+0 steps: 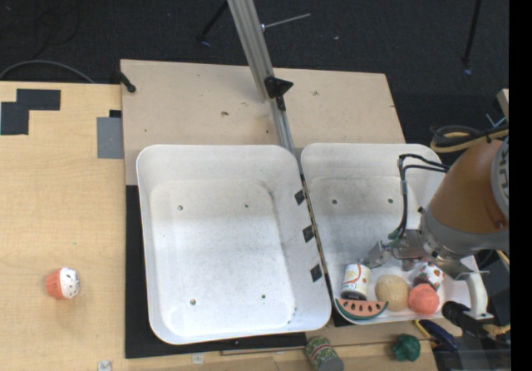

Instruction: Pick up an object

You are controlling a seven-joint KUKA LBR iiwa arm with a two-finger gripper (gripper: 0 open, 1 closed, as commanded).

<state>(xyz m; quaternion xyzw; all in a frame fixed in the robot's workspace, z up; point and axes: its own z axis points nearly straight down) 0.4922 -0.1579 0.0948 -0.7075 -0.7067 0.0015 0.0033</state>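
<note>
fingers' state cannot be told; gripper (409, 251) sits low in right bin (357, 186), lower right of frame, above beige ball (391, 291).

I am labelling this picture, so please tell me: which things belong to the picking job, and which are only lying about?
Job:
- robot hand
- white can with orange label
- beige round ball
- watermelon slice toy
- orange-red round fruit
- right white bin

Lying about:
- red-and-white ball on wooden floor
- green lump
- left white bin

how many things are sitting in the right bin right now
4: a white can near the divider, a watermelon slice at the front edge, a beige ball beside it, and an orange-red ball farthest right. The arm may hide more.
</note>
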